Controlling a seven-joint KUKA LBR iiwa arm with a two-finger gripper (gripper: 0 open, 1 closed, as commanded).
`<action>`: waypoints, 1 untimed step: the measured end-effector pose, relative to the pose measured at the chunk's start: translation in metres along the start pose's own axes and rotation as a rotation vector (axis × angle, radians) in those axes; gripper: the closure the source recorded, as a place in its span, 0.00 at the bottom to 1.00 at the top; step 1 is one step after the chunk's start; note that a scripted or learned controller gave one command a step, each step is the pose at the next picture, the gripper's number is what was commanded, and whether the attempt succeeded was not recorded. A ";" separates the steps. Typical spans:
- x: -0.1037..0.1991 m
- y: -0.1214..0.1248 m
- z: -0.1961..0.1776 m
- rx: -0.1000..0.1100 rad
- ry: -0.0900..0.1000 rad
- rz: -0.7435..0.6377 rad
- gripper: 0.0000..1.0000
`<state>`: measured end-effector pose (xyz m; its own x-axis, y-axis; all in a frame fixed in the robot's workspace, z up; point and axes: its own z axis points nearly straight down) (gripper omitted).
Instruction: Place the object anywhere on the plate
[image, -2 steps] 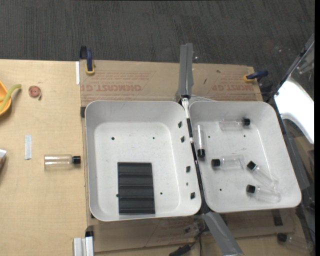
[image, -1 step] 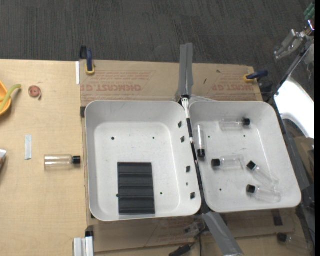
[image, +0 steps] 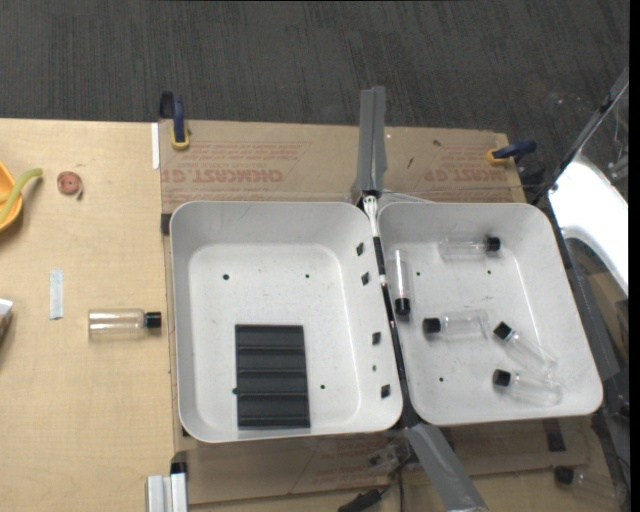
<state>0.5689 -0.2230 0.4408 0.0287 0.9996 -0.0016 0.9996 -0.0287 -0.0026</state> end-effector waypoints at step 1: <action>0.026 0.086 0.001 0.001 0.000 0.160 0.00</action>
<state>0.6552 -0.1992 0.4396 0.1881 0.9822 -0.0023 0.9821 -0.1881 -0.0031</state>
